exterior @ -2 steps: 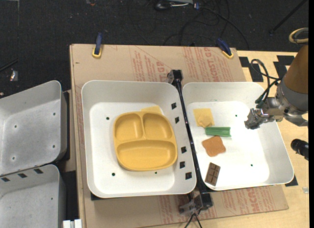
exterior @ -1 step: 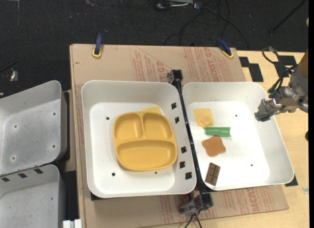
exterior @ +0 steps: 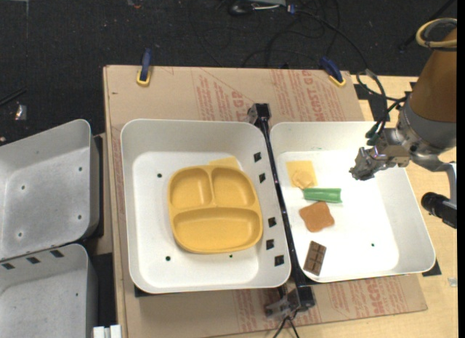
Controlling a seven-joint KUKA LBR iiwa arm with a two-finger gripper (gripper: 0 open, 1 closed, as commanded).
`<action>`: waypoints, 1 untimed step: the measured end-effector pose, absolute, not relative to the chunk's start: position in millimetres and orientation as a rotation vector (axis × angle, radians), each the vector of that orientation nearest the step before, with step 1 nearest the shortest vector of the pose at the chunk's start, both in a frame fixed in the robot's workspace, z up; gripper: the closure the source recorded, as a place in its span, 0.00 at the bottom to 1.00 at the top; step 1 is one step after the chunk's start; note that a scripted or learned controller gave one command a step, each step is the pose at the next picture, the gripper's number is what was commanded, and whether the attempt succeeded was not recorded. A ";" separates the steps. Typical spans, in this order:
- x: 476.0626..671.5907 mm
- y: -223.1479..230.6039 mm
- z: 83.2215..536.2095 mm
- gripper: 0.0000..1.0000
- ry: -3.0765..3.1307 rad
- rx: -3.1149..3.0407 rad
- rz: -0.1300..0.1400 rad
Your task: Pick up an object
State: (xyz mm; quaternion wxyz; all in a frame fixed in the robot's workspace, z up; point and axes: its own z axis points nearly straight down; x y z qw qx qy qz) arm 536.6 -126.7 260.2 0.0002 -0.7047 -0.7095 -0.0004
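In the right bin [exterior: 385, 256] lie a pale yellow block [exterior: 301, 173], a green strip [exterior: 322, 194], an orange-brown piece [exterior: 317, 216] and a dark brown chocolate-like bar [exterior: 314, 257]. My gripper [exterior: 363, 169] hangs over the bin's upper right part, to the right of the yellow block and green strip, apart from all of them. Nothing shows between its tips.
The left bin [exterior: 145, 147] holds a yellow divided tray [exterior: 215, 208] with a pale yellow piece [exterior: 227, 162] peeking from behind its far edge. A black divider [exterior: 275, 206] runs between the bins. Grey lids [exterior: 43, 184] lie off the bench at left.
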 end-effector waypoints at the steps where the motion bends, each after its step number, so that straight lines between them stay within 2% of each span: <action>1: 560.0 -72.7 260.4 1.00 -2.232 -2.213 -0.003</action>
